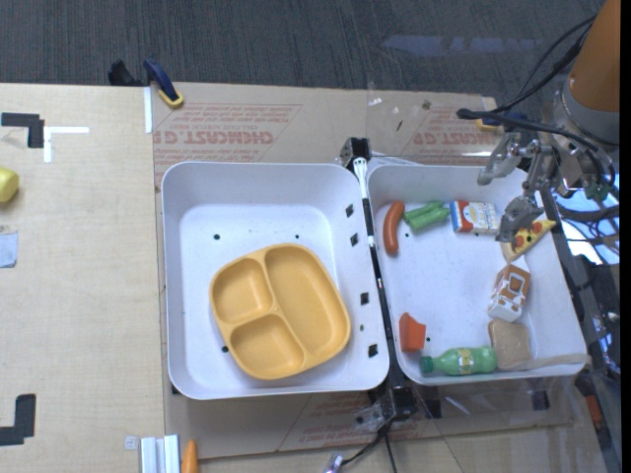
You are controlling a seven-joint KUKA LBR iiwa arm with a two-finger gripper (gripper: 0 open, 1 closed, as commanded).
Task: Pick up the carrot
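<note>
A short orange-red wedge that looks like the carrot point(411, 332) lies at the near left of the right bin point(449, 274), just left of a green bottle point(459, 362). My gripper point(523, 205) hangs over the far right part of that bin, above a pizza slice point(530, 237). It is well away from the carrot, and I see nothing held in it. The arm's orange band point(599, 62) rises at the upper right.
Along the right bin's far side lie a red sausage point(392, 227), a green item point(425, 215) and a small carton point(476, 217). A milk carton point(510, 294) and bread point(510, 344) sit at the near right. In the left bin point(197, 294) rests a yellow divided plate point(279, 310).
</note>
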